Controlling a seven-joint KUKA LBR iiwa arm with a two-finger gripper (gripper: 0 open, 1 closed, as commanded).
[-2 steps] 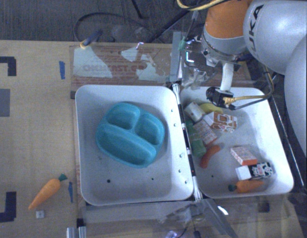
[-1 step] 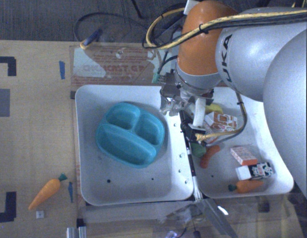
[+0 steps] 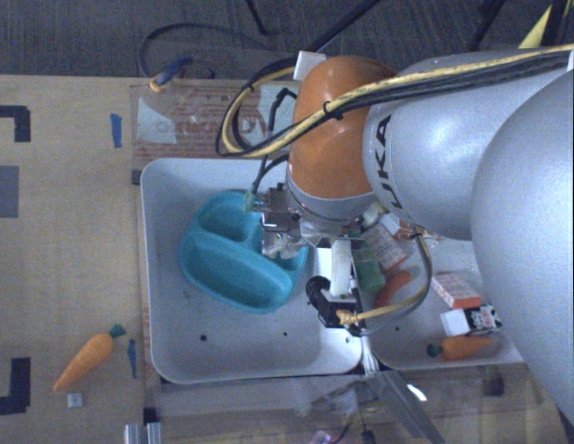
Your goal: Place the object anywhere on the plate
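Observation:
A blue two-compartment plate (image 3: 230, 259) lies in the left white bin (image 3: 167, 322), towards its middle. My gripper (image 3: 281, 240) hangs over the plate's right edge, under the orange wrist band, and the arm's body covers most of it. I cannot make out any object in it. Small items lie in the right bin (image 3: 454, 363): a green packet (image 3: 368, 272), a red-orange piece (image 3: 394, 288), a red and white box (image 3: 455, 290) and an orange carrot-shaped toy (image 3: 467, 347).
A toy carrot (image 3: 83, 360) lies on the wooden bench outside the bins, at the lower left. Cables loop over the wrist and behind the left bin. The big grey arm spans the right bin.

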